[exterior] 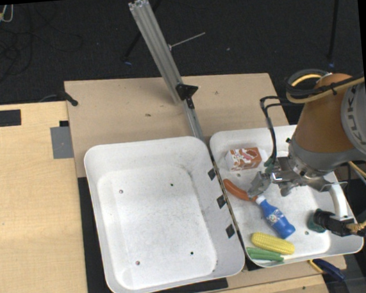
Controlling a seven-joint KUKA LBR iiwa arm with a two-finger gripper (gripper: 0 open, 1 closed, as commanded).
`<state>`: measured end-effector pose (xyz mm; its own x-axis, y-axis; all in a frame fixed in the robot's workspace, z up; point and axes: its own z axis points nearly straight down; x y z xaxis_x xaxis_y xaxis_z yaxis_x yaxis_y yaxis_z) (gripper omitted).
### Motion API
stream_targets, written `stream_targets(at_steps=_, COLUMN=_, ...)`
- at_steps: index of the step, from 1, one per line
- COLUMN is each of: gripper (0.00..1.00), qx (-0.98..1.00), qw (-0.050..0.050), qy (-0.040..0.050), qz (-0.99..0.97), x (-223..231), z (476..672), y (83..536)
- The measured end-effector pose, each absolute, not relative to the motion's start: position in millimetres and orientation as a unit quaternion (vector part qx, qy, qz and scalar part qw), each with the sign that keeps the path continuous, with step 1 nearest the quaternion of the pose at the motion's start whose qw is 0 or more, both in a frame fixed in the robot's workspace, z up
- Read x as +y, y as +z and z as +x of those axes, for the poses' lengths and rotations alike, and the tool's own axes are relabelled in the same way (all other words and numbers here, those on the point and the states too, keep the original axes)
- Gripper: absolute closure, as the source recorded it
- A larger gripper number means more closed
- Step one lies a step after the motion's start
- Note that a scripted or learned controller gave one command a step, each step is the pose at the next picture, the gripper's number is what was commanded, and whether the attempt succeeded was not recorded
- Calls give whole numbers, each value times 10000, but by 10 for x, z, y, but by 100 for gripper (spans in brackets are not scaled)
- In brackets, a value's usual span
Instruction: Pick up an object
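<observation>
The arm (325, 122) reaches in from three o'clock and hangs low over the right bin (347, 244), its gripper (264, 184) set near the bin's middle, at about nine o'clock from the wrist. The two fingers look spread a little, with nothing seen between them, though the view is small and slanted, so this is a reading and not a certainty. The things on offer all lie in this bin: an orange carrot-like piece (235, 190) just at eight o'clock from the fingertips, close against the bin's left wall; a blue bottle with a white cap (275, 218) at about five o'clock from the tips, lying tilted; a red and white packet (243, 158) at eleven o'clock; an ear of yellow corn (273, 243) with a green pod (265, 255) beside it down at six o'clock; and a dark green item (320, 220) towards four o'clock. The left bin (107, 157) bears none of them. To my judgement the step in hand is the approach, with the grasp not yet made (the orange piece or the bottle's cap seems the likeliest target). The next move calls for settling the fingers astride one thing alone, clear of the bin wall, then closing and lifting straight up.
</observation>
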<state>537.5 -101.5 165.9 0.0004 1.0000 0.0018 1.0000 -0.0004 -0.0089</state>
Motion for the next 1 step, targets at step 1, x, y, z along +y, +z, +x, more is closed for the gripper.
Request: stream_targets(at_steps=1, gripper=0, qx=-7060, qw=38, qy=23, qz=-7082, x=-945, z=5432, y=1153)
